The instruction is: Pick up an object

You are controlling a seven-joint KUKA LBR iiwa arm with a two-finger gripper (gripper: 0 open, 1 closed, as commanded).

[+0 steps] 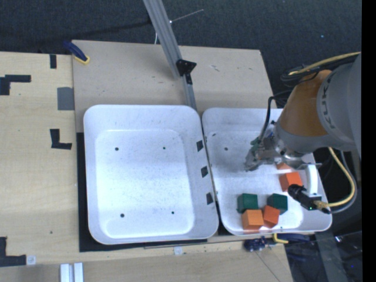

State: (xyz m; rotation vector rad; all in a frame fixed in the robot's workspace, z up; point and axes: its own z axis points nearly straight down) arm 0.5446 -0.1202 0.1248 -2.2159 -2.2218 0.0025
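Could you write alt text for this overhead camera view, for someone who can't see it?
A grey and orange robot arm lowers its gripper into the right white bin, near green and orange blocks. Another white bin sits beside it.

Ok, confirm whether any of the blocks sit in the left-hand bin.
No: the green blocks and orange blocks all lie in the right-hand bin, near its front edge.

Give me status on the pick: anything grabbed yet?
Done: the arm has reached into the right bin, with the end effector low over its floor. In hand: nothing visible between its fingers; whether they are open or shut is unclear. Left: the grasp and lift. The two green blocks and the orange blocks all lie in the bin.
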